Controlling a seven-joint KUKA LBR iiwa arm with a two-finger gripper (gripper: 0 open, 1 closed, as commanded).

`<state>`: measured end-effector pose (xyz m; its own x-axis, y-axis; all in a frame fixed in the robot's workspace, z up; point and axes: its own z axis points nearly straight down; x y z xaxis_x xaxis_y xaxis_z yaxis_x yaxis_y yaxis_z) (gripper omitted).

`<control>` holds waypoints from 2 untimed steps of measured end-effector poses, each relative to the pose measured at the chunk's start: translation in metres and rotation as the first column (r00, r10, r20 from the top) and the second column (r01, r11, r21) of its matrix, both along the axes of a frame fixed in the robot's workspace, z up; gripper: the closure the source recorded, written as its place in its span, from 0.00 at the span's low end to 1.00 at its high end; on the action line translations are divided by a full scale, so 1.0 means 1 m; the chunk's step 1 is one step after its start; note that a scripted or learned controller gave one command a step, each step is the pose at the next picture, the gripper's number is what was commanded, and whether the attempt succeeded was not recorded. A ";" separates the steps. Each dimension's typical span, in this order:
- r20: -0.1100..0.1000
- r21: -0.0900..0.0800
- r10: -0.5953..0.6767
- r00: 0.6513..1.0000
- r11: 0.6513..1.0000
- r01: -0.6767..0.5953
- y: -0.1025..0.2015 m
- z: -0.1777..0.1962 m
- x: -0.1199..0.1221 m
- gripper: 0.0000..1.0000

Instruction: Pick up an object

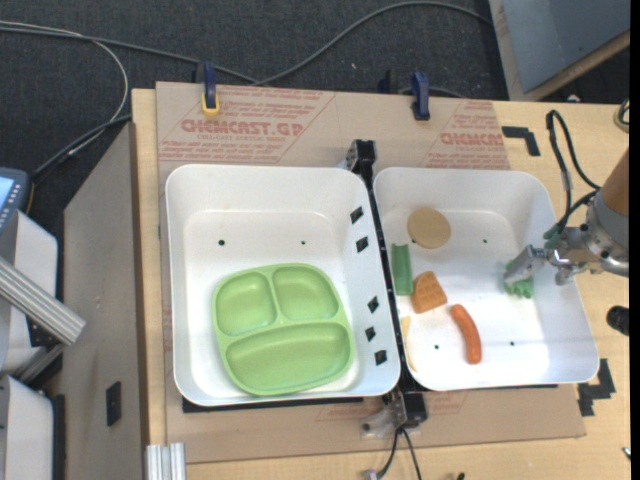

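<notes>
On the surface lie two white bins side by side; taking the right bin as landmark, the left bin touches its left wall and holds a green divided plate. Inside the right bin sit a tan round cookie near the back, a green stick along its left wall, an orange cracker beside that, and a sausage toward the front. At its right side the claw is clenched on a small green piece.

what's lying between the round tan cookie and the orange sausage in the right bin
In the camera view, the waffle-like orange piece lies between the round tan cookie and the orange sausage, slightly toward the green stick by the right bin's left wall.
</notes>
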<state>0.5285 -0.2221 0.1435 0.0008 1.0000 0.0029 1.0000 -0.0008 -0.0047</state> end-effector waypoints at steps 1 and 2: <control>0.001 0.006 0.003 1.000 1.000 -0.003 0.003 -0.051 0.001 0.00; 0.004 0.000 0.002 1.000 1.000 -0.002 0.001 -0.039 0.001 1.00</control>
<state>0.5298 -0.2207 0.1047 -0.0016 1.0000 0.0030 1.0000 0.0016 -0.0003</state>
